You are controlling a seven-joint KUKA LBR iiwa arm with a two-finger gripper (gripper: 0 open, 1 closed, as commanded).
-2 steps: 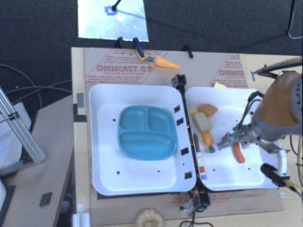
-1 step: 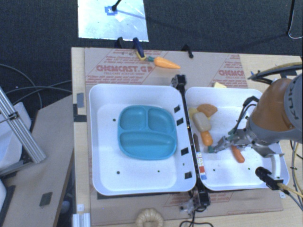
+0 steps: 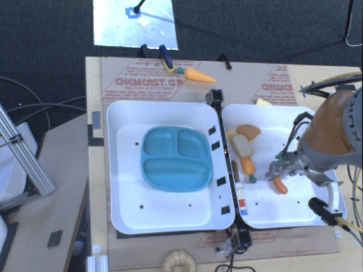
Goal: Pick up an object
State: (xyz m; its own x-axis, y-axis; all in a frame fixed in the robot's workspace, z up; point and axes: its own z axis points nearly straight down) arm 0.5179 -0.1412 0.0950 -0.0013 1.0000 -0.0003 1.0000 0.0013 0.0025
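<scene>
Two bins: shallow white plastic, side by side on the cardboard-topped bench (image 3: 142, 78); left bin (image 3: 122, 169), right bin (image 3: 295, 208).
Left bin contents: a light blue plastic divided plate (image 3: 176, 157), three compartments, lying flat near the centre.
Right bin contents: a tan bread-shaped toy (image 3: 248, 131) at the upper left; a pale beige block (image 3: 241, 147) just below it, touching or nearly so; an orange carrot-like piece (image 3: 248, 165) below that; a small orange-red sausage-shaped toy (image 3: 279, 186) nearer the centre.
Arm: grey with orange band (image 3: 334, 126), entering from the right, over the right bin.
Gripper (image 3: 278, 171): low over the bin floor, just above the sausage-shaped toy; cannot tell whether it is apart or together, or gripping anything.
Outside bins: an orange toy carrot with green tip (image 3: 195, 75) on the cardboard behind the left bin; a reflective silver sheet (image 3: 133, 16) farther back.
</scene>
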